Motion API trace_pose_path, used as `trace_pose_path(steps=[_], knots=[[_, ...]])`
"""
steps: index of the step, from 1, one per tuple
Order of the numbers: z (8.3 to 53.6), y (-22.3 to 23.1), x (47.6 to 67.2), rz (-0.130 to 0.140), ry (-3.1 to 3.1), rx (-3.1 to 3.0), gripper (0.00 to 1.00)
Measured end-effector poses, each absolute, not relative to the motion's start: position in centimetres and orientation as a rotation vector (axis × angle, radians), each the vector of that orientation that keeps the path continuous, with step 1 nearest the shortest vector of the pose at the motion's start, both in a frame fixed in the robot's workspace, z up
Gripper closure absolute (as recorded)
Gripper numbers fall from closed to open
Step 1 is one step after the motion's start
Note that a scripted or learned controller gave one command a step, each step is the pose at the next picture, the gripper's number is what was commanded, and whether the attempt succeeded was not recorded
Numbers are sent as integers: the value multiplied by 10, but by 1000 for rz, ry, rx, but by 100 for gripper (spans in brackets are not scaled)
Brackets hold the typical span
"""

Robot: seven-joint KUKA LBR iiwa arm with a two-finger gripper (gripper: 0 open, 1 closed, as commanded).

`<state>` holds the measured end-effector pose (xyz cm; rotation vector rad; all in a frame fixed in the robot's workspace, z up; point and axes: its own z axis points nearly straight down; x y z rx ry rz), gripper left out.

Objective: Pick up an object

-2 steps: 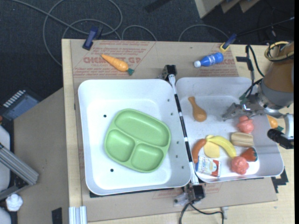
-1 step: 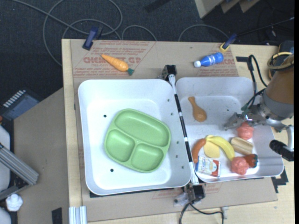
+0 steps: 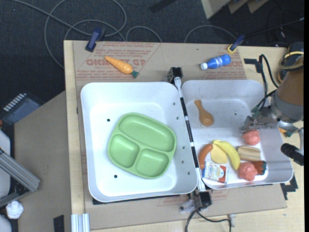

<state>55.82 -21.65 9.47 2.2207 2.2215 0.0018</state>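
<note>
The right bin point(image 3: 227, 92) holds a brown wooden spoon point(image 3: 204, 113), a yellow banana point(image 3: 228, 152), an orange sausage point(image 3: 204, 154), a small printed packet point(image 3: 215, 171), a bun point(image 3: 248, 152), a red strawberry-like piece point(image 3: 247, 170) and a round pinkish-red fruit point(image 3: 251, 137). My gripper point(image 3: 252, 124) hangs low over the bin's right side, just above and touching or nearly touching the round red fruit. The arm's wrist hides part of the bin wall behind it. Nothing is visibly lifted.
The left bin point(image 3: 96, 105) carries a green divided plate point(image 3: 141, 145). On the bench behind the bins lie a toy carrot point(image 3: 119, 65), a blue bottle point(image 3: 216, 62) and a blue clamp point(image 3: 94, 39). Black cables run along the right edge near the arm.
</note>
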Motion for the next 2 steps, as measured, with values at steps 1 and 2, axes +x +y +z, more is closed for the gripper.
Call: trace_pose_path(steps=[1, 2], knots=[[184, -123, 523, 2, 2223, 2219, 100], [208, -66, 510, -1, 2224, 2222, 100]])
